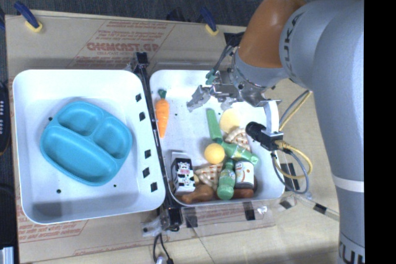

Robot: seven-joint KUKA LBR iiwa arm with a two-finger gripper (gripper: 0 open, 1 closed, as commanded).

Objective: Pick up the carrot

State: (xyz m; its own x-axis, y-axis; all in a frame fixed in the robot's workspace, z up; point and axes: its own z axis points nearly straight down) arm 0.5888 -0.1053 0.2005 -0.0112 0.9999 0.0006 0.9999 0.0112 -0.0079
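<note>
The carrot (162, 117) is orange with a green top and lies lengthwise along the left wall of the right bin (185, 80), top pointing to the far side. My gripper (205, 89) hangs over the far middle of that bin, to the right of the carrot and a little beyond it, not touching it. Its fingers are open and nothing sits between them. The grey arm with its orange band (272, 28) reaches in from the right and hides the bin's far right corner.
A blue divided plate (86, 140) lies in the left bin (37, 86). Crowded in the right bin's near half are a green stick (213, 123), a yellow ball (215, 153), a pale round item (232, 117), two bottles (227, 179), a cow-patterned carton (182, 174) and a sausage (197, 196).
</note>
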